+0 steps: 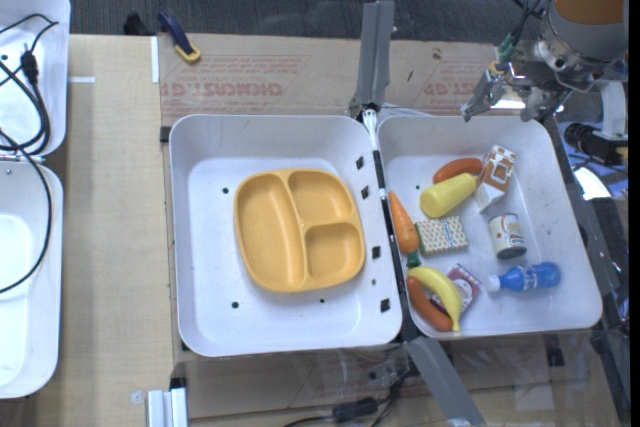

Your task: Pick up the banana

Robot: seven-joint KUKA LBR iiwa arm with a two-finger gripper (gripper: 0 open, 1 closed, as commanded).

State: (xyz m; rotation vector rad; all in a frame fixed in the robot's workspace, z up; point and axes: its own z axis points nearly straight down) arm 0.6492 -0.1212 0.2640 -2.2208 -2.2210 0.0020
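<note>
On the left the yellow divided plate (299,229) sits alone in the left bin (200,215), and everything that matters lies to the plate's right, across the divider in the right bin (570,215). First past the plate's right edge comes a carrot (403,221) along the bin wall, then, lower and to the right of the plate, the banana (441,291), resting against a reddish sausage-shaped toy (426,308) near the front corner, with a small wrapped packet (466,281) just beside its outer side. It looks like a light toy fruit, stiff and smooth, so I'd judge it prone to slipping or rolling out of a pinch; the best hold seems across the middle of the curve, where it is thickest, jaws closing across its width and clear of the red toy. Farther right from the plate sit a yellow cylinder (448,195), a small can (508,235) and a blue bottle (528,278). Up and far right of the plate the gripper (512,90) hangs over the back rim, well apart from the banana, carrying nothing that I can see; whether it is released or clenched I cannot tell.
</note>
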